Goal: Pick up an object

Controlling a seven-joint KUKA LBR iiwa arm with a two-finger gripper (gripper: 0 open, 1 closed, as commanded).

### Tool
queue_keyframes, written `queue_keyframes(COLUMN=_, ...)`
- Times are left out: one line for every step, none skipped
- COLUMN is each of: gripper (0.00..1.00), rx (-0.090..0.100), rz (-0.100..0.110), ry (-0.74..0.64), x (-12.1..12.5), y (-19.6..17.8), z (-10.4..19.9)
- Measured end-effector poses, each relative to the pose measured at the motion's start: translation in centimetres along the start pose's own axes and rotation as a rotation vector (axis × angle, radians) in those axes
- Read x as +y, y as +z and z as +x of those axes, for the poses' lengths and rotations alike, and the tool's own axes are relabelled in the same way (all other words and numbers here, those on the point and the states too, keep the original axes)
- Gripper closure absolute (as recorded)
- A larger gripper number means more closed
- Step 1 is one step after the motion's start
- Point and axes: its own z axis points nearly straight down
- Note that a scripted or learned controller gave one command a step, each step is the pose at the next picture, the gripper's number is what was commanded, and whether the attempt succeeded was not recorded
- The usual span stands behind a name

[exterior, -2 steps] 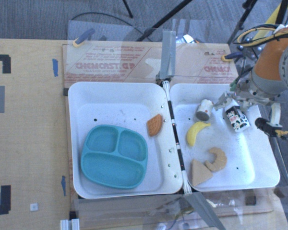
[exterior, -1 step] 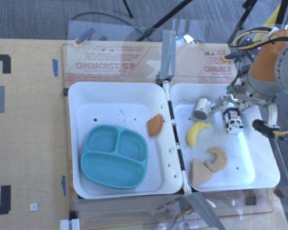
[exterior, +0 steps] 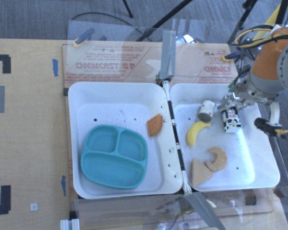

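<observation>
My gripper [exterior: 229, 105] hangs low over the back of the right bin [exterior: 264, 176], below the arm's orange band. A small black-and-white object [exterior: 232, 120] lies directly under it, touching or nearly touching its tip. A small grey-white cup [exterior: 206, 110] lies on its side just left of the gripper. A yellow banana [exterior: 196, 132] lies in front of the cup. Nearer the front of this bin are a curved tan pastry piece [exterior: 218, 158] and a triangular tan slice [exterior: 198, 172].
The left bin [exterior: 81, 97] holds a teal divided plate [exterior: 115, 156] and an orange-brown cookie [exterior: 154, 125] by its right wall. The divider between the bins [exterior: 174, 138] runs just left of the banana. Cables hang at the right.
</observation>
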Motion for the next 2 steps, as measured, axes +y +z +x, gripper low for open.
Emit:
queue_keyframes(gripper=1.0, rx=0.0, rz=0.008, ry=0.079, x=2.0, y=0.7, z=6.6)
queue_keyframes(gripper=1.0, rx=0.0, rz=0.001, ry=0.593, x=0.7, y=0.6, z=9.4)
